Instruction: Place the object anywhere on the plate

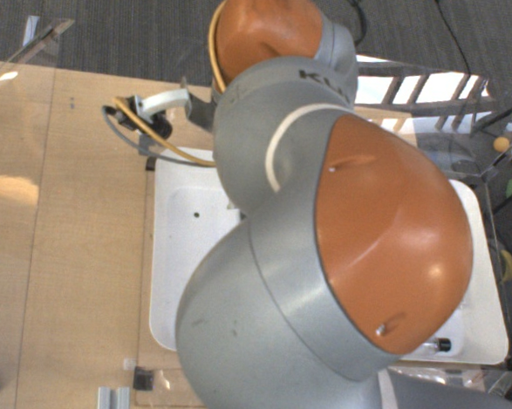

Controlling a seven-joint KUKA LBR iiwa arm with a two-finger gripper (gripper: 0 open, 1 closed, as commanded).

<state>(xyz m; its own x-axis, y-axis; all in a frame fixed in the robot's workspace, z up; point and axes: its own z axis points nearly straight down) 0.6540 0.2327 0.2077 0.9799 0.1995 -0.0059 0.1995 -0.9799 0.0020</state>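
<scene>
Grey arm (256, 330) sits closest to the lens, very big, covering centre and lower right. One orange cap (384, 243) faces up at approx 3 o'clock from centre; a second orange cap (264, 25) sits at 12 o'clock near the top edge. Grey joint segments link the two, w/ a thin white ring around the middle joint.

Under the arm lies a white bin (177, 264); its left wall and a bare strip of floor show at 9 o'clock from centre, and part of its right rim shows at 4 o'clock. A small dark speck sits on the bin floor near the left wall. The bin rests on a light wood surface (62, 229) that fills the left side.

At approx 10 o'clock, just above the bin's top left corner, a bundle of yellow and black cables (143, 130) w/ a white fitting lies on the surface. Grey carpet (121, 6) runs along the top. A metal frame (439, 90) shows at 2 o'clock.

Claw: can't tell its state, the arm's bulk blocks it. Object and plate: can't tell where they are, same reason.
</scene>
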